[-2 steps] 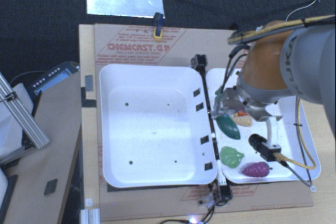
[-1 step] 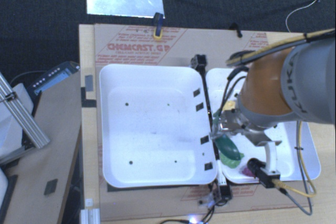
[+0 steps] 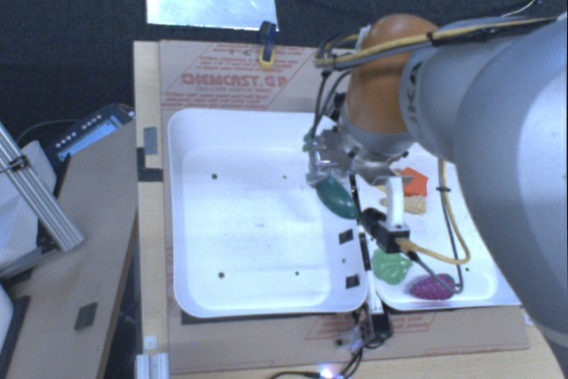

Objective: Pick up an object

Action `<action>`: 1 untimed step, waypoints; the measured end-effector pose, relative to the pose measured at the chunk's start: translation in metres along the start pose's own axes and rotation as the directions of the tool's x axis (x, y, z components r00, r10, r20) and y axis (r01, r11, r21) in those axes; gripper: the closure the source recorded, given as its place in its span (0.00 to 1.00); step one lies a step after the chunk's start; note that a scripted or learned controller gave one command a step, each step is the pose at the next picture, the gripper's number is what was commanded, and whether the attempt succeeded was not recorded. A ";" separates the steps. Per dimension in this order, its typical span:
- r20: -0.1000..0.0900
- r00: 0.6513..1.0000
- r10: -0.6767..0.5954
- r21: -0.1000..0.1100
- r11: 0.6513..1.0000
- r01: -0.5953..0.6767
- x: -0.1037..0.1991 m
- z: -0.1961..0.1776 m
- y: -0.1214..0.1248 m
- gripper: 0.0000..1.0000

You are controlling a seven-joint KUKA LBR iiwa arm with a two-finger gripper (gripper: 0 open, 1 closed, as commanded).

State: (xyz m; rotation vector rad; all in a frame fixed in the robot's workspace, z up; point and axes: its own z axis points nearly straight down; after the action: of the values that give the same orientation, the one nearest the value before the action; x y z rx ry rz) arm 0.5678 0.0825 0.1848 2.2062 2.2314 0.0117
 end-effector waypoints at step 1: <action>-0.001 1.000 -0.001 0.008 1.000 0.001 0.070 -0.018 -0.034 1.00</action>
State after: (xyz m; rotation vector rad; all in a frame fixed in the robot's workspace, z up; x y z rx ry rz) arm 0.5327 0.1524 0.2032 2.2101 2.2371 0.0040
